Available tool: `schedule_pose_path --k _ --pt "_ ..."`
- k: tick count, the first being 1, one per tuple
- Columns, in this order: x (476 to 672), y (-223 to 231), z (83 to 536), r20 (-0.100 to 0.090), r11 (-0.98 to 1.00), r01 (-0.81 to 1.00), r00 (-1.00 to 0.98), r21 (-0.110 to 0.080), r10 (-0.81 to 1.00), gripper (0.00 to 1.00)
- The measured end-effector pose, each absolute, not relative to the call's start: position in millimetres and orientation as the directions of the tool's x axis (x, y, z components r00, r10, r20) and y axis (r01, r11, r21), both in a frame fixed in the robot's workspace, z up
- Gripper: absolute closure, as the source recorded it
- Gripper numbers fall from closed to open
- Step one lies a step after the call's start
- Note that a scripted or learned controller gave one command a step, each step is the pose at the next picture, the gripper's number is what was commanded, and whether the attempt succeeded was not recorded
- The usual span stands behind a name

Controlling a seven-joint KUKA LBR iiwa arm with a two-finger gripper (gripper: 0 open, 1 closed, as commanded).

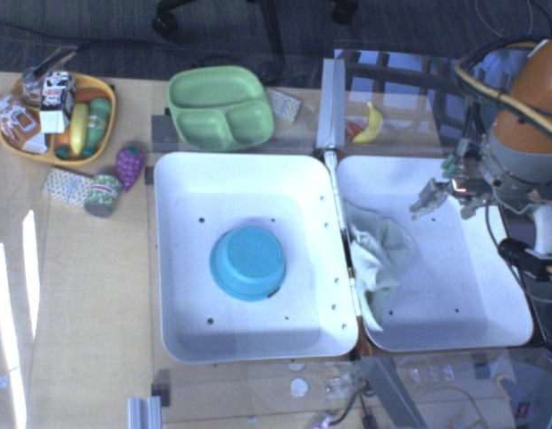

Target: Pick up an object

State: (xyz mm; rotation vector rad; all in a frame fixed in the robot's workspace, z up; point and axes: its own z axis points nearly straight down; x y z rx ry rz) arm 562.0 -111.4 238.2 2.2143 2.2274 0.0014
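On the desk (79, 329), the pincer (430, 199) is seen above the right bin (455, 320) holding nothing, its spread not discernible, while the cloth (381, 257) lies below-left of it, so a limp fold could be missed or slip out.

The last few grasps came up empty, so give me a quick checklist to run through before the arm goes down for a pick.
1. Target in reach: crumpled cloth lies in the right bin, against its left wall: ok.
2. Gripper over the cloth: not ok; it sits up and right of it.
3. Nothing between the fingers: cannot tell.
4. Fingers open: cannot tell.
5. Alternative target: blue bowl lies in the left bin: ok.
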Motion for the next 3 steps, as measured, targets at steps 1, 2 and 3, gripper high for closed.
schedule_pose_path --k 1,2,3 --pt "574.5 -182 269 -0.002 -0.025 1.000 0.025 0.003 1.000 0.00" --pt "576.4 -179 279 -0.002 -0.018 1.000 0.018 0.006 1.000 1.00" --pt "568.1 -147 114 0.000 0.059 0.998 -0.059 0.000 0.998 1.00"
